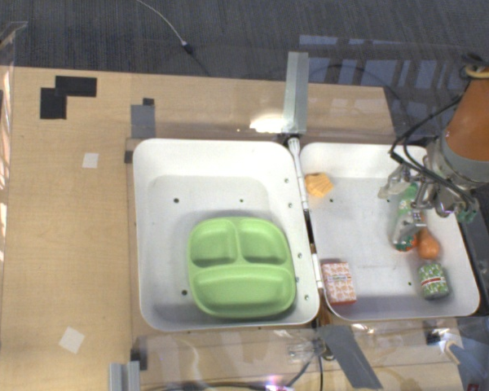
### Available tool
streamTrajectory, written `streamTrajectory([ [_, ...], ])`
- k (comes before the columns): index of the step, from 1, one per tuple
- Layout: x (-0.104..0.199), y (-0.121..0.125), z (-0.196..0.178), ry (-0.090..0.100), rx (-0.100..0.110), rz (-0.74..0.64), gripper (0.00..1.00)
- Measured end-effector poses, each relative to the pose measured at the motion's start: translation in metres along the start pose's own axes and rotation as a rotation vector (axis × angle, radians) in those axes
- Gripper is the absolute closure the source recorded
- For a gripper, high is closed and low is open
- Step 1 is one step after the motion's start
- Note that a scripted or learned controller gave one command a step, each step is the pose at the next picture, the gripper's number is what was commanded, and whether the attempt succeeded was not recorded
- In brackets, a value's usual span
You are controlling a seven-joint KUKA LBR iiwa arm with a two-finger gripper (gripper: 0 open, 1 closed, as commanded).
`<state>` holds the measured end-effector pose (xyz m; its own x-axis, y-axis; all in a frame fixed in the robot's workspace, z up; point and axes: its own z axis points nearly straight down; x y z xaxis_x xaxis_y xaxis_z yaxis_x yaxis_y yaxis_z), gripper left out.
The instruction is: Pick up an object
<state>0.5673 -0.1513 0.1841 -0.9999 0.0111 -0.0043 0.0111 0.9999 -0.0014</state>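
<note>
Now: gripper low over the right bin's clutter

Whether the two-finger gripper (414, 210) is wide or narrow, I cannot tell. It hangs in the right white bin (354, 169), just above a small orange round object (429, 246) beside a green-and-red can (433, 281). Descending squarely on one item should avoid nudging neighbours. A green sectioned plastic tray (241, 267) sits in the left bin on the wooden bench (57, 243).

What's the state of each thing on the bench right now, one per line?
Green divided plate: right way up, flat in the left bin.
Yellow piece: lying loose by the right bin's left wall.
Pink box: lying flat near the front left corner.
Small can: on its side.
Orange object: resting on the bin floor, just below the claw.
</note>
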Motion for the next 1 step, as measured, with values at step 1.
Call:
streamTrajectory([
  [1, -0.0139, 0.0376, 0.0945, -0.010, -0.003, 0.477, 0.00],
])
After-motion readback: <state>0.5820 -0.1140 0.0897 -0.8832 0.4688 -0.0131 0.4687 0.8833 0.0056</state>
